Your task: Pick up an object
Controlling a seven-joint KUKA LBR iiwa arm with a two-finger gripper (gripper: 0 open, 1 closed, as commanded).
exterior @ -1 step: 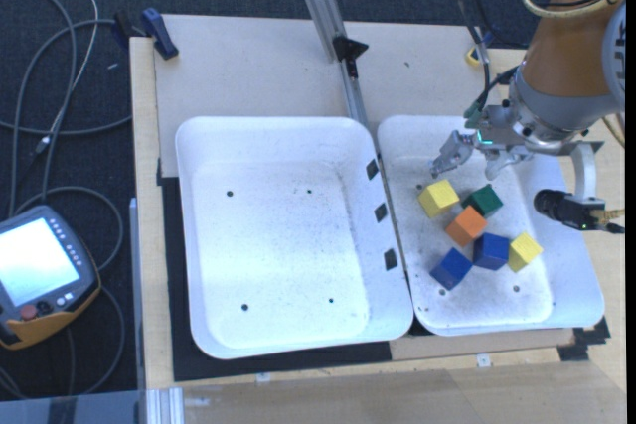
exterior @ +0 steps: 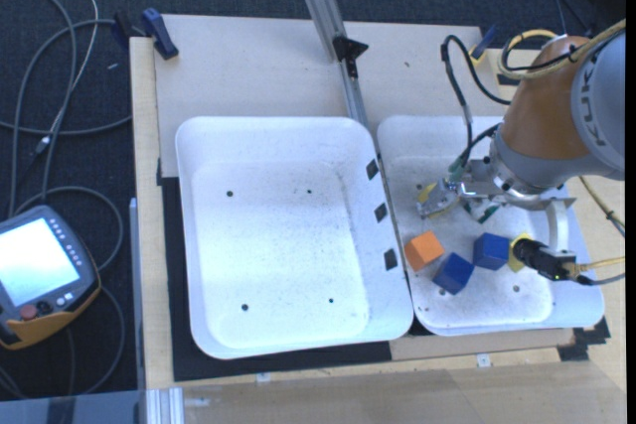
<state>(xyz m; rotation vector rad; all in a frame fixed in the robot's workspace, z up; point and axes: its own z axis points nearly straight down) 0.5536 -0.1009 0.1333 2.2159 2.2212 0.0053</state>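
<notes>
In the right bin lie an orange cube, a blue cube and a second blue cube. A small yellow piece shows beside the second blue cube, partly hidden by the arm's black fitting. My gripper hangs low over the upper middle of the right bin, just above and behind the orange cube. Small green and yellowish bits show around the gripper head; I cannot tell what they are.
The left bin stands beside the right one, with black clips along the shared wall. A slanted metal rod runs down from the top to the bins' join. Cables and a teach pendant lie on the floor at left.
</notes>
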